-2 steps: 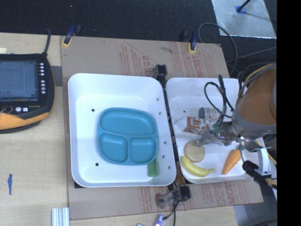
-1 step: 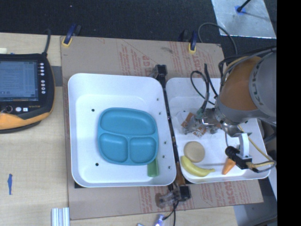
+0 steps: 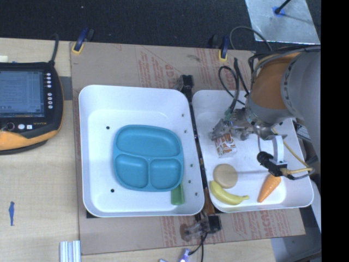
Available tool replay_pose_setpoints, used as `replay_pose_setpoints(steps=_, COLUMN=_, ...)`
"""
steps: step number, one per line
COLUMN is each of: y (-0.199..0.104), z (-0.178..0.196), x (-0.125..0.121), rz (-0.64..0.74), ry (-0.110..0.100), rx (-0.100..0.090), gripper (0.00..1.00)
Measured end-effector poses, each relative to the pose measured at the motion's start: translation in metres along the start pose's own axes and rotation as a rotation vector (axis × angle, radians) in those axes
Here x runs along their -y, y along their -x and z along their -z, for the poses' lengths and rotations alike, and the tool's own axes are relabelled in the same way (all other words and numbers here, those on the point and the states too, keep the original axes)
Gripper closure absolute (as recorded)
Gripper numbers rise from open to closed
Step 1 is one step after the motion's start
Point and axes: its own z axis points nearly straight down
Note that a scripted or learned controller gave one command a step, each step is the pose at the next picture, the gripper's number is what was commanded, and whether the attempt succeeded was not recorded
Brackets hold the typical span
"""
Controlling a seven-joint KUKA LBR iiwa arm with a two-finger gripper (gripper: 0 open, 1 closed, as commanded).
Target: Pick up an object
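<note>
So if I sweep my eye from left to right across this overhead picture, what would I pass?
Handheld screen unit → blue divided plate → green block → banana → carrot, with the end effector hanging over the right bin.

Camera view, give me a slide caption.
KUKA arm's hand over a small packet in the right bin; blue tray in the left.

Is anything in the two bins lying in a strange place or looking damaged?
Nothing looks damaged or spilled. One small oddity: the green piece in the left bin lies wedged between the blue tray and the bin wall. The banana, carrot and round piece lie loosely in the right bin.
</note>
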Motion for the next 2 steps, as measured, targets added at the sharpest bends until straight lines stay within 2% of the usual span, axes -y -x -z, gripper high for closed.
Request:
replay_pose_setpoints(steps=1, y=0.001, z=0.011, x=0.0, rz=0.003, ry=0.0, rx=-0.001, gripper=1.0)
replay_pose_setpoints(steps=2, y=-0.07, z=0.101, x=-0.02, rz=0.002, ry=0.001, rx=-0.001, gripper=1.0)
